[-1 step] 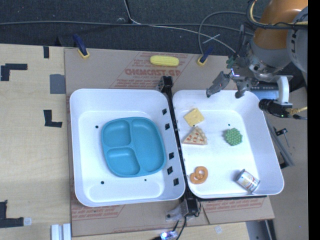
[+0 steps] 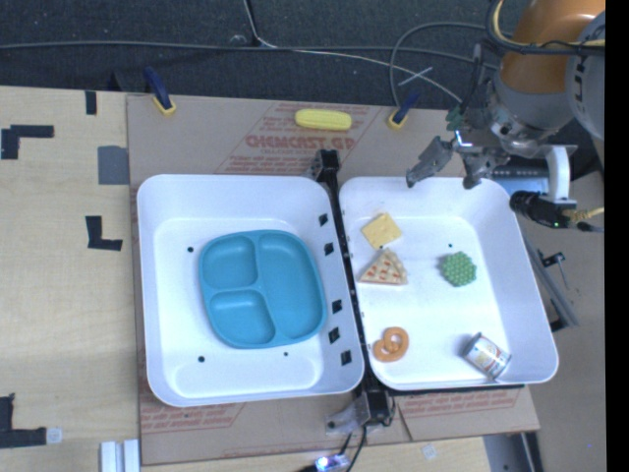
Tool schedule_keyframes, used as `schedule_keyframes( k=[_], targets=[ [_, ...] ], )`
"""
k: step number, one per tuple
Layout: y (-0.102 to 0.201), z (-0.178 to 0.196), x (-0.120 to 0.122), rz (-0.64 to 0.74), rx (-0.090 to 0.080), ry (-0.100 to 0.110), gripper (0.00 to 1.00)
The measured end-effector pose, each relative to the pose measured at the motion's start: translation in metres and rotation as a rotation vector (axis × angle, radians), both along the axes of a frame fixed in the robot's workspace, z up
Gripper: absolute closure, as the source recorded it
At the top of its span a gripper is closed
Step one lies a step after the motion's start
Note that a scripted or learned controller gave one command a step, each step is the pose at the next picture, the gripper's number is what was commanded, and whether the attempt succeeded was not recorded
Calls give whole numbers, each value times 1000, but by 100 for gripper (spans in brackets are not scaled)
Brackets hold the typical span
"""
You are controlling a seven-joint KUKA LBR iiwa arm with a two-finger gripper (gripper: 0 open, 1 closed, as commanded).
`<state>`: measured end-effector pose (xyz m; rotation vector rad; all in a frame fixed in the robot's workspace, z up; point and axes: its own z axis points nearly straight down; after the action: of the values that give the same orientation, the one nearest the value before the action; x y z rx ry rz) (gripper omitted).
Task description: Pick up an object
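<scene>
Now our gripper point(image 2: 447, 168) hovers at the right bin's point(image 2: 526, 254) far rim, fingers apart and holding nothing. Inside that bin lie a cracker point(image 2: 381, 230), pizza slice point(image 2: 384, 268), green ball point(image 2: 458, 268), pretzel point(image 2: 391, 344) and what seems a small can point(image 2: 485, 354). We should descend straight onto the ball; open floor surrounds it, walls well apart.

Grey arm point(image 2: 536, 87), orange band point(image 2: 565, 8)

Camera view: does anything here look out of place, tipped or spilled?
Two things stand out. The yellow banana-shaped piece lies on the cardboard behind the bins, outside both. The small can lies on its side in the right bin's near corner. Nothing looks spilled.
</scene>
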<state>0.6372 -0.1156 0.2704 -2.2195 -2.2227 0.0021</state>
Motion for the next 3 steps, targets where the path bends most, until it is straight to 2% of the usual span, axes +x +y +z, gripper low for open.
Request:
schedule_keyframes(
  k=[1,2,3],
  targets=[
    [-1,-44,0,0,0,4,0],
    [-2,-109,0,0,0,6,0],
    [6,-157,-5,0,0,5,0]
  ],
)
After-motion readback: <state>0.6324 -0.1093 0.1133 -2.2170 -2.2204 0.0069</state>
